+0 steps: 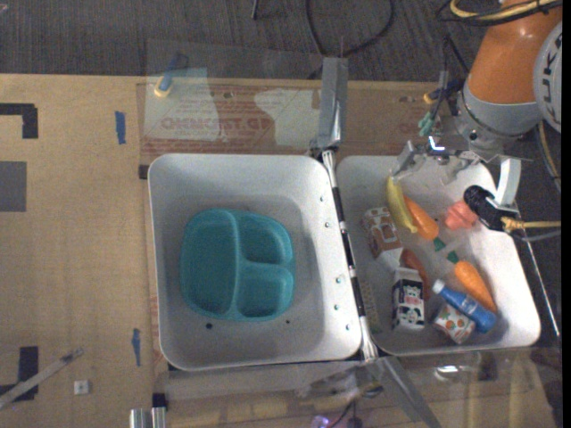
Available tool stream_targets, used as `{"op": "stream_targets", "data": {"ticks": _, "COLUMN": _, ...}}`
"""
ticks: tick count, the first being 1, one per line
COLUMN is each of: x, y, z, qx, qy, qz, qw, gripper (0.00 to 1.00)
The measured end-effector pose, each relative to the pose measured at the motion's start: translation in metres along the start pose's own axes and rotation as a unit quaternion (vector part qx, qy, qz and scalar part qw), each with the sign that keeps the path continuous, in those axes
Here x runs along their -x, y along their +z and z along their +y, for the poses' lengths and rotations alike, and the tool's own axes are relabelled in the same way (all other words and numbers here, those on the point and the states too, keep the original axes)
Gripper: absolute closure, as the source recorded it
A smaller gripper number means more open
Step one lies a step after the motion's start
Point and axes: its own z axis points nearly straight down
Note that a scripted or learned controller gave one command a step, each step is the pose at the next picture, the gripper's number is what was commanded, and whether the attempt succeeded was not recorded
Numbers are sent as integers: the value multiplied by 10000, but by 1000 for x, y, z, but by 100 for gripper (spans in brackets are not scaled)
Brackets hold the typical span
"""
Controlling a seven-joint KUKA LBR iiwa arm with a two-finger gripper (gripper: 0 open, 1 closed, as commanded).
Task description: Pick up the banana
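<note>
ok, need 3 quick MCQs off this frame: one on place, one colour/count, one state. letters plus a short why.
1. Which bin holds the banana?
A. the left bin
B. the right bin
C. neither, it lies on the bench

2. What colour is the divided tray in the left bin?
A. teal
B. red
C. yellow

3. How does the banana stand with respect to the tool?
A. lifted clear above the bins
B. lying in the bin among the other items
C. set down on the tray

Answers:
1. B, the banana lies near the upper middle of the right bin, beside an orange piece.
2. A, the tray is teal against the white bin floor.
3. B, the banana rests in the bin, with the tool just above and to its right.
</note>
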Motion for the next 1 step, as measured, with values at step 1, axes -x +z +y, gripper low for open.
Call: {"op": "stream_targets", "data": {"ticks": 1, "x": 15, "y": 142, "z": 40, "qx": 30, "qy": 538, "qz": -7, "qw": 9985, "gripper": 0}}
